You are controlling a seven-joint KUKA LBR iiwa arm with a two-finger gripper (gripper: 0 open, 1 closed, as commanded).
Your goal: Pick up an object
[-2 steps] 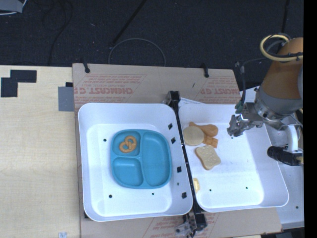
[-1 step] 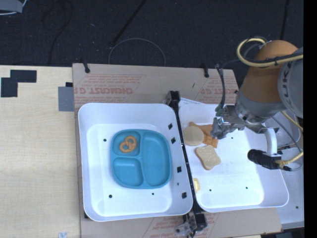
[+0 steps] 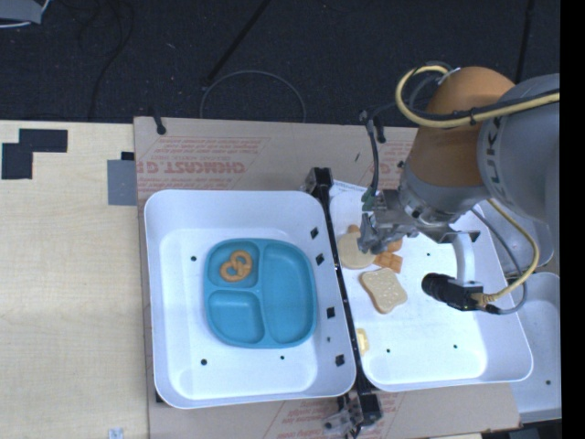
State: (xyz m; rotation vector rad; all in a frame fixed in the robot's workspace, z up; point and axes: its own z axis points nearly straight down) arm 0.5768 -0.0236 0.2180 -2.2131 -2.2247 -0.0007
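Note:
My gripper [image 3: 372, 241] reaches down into the right white bin [image 3: 457, 359], at its upper left. Its tip stands over a pale round food piece [image 3: 351, 255] and beside a small orange piece [image 3: 390, 262]. A slice of toy bread [image 3: 384, 291] lies just below them on the bin floor. A small yellow piece [image 3: 362, 340] rests against the bin's left wall. I see nothing between the fingers.
The left white bin [image 3: 183, 364] holds a blue divided plate [image 3: 283, 327] with a pretzel [image 3: 237, 266] in its upper left compartment. A black divider [image 3: 335, 282] runs between the bins. A black cylindrical part [image 3: 452, 291] on the arm hangs over the right bin.

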